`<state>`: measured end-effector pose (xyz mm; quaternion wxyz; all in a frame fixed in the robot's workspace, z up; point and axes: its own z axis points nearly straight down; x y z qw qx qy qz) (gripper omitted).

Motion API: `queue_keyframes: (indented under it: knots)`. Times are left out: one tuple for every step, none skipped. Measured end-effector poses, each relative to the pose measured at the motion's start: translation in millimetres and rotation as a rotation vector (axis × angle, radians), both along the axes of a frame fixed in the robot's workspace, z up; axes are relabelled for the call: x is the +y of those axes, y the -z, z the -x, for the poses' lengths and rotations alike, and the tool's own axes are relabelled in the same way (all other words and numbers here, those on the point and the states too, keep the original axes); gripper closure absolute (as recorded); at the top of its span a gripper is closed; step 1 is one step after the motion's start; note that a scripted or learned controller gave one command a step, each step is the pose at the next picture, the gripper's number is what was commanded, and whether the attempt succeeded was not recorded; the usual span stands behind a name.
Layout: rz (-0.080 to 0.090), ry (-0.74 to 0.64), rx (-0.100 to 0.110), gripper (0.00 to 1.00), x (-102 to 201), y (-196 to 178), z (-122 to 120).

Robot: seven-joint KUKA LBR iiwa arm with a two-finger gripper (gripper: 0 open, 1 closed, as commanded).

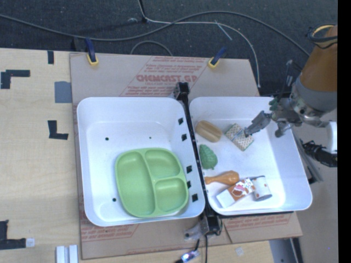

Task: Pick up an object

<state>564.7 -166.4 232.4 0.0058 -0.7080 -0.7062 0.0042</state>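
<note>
Arm reaching into the right bin [285, 163].
The tool [253, 129] sits just above a patterned pouch [239, 137]; I cannot tell whether it is apart or together.

Brown printed cardboard sheet [159, 78] on pale wooden bench [33, 163], pinned at eleven and one o'clock by blue-and-yellow clamps [90, 55], thin grey cables [181, 19] at twelve.

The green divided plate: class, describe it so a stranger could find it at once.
Start at the left white bin. The green divided plate lies flat in its near half, close to the wall shared with the right bin. It has three compartments and is larger than every item in the neighbouring bin.
</note>
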Motion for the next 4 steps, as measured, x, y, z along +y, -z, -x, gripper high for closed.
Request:
queue_keyframes:
  knots:
    - [0.002,-0.004,-0.013,0.0,0.4,-7.2,-2.6]
    - [0.002,-0.004,-0.009,0.0,3.8,37.6,2.7]
    - [0.002,-0.004,-0.008,0.0,7.6,99.0,-3.3]
    - [0.004,-0.004,-0.014,0.0,8.1,150.0,-3.3]
